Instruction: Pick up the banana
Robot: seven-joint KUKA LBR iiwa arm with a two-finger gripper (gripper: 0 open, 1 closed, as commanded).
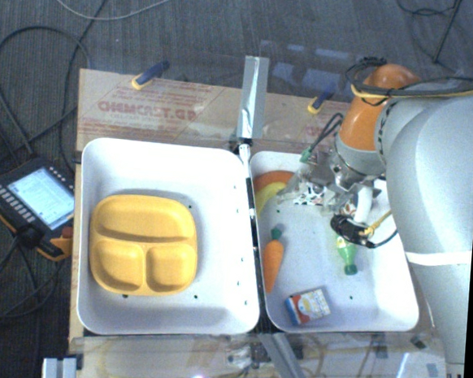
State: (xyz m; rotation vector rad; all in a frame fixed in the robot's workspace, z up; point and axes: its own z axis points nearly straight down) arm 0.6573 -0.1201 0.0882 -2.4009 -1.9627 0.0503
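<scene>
one banana (266,184) lies in the right bin's (390,314) far left corner, just beside the claw (310,191), whose state i cannot tell. it looks light, smooth and curved, so gripping across its middle seems safest.

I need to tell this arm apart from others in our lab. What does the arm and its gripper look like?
The arm is bulky, rounded and pale grey, with an orange band above the wrist. The gripper end is a cluster of dark and metallic parts, with thin black, green and yellowish cables looping around it.
</scene>
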